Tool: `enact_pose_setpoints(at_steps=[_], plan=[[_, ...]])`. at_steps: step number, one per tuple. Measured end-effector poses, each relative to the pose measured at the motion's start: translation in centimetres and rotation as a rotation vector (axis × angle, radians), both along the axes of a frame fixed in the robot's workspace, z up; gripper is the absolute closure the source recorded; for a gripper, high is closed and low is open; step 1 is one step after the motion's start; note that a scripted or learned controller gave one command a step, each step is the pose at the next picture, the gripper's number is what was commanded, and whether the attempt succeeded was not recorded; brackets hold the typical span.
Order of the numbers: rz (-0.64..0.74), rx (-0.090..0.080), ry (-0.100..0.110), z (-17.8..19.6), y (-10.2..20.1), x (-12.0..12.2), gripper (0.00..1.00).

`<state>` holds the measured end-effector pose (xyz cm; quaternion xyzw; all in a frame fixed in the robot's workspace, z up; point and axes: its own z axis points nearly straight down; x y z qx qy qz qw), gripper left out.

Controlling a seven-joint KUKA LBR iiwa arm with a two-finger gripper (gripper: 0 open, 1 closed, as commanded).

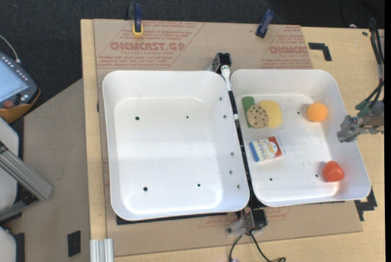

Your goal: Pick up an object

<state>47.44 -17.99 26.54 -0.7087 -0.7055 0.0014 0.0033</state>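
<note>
Orange ball sits near the right bin's far right corner, closest to the gripper (its opening I cannot tell); round, it could roll off a slightly misjudged pinch.

The right bin holds an orange ball, a red ball, a cookie and a small carton, with the pincer at its right rim.
</note>
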Motion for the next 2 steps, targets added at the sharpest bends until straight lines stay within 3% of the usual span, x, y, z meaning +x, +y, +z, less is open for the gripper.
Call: enact_pose_setpoints(at_steps=[1,2], plan=[[0.014,0.003,0.0,-6.0,8.5,4.7,1.0],[0.012,-0.003,-0.024,7.8,13.0,5.1,1.0]])
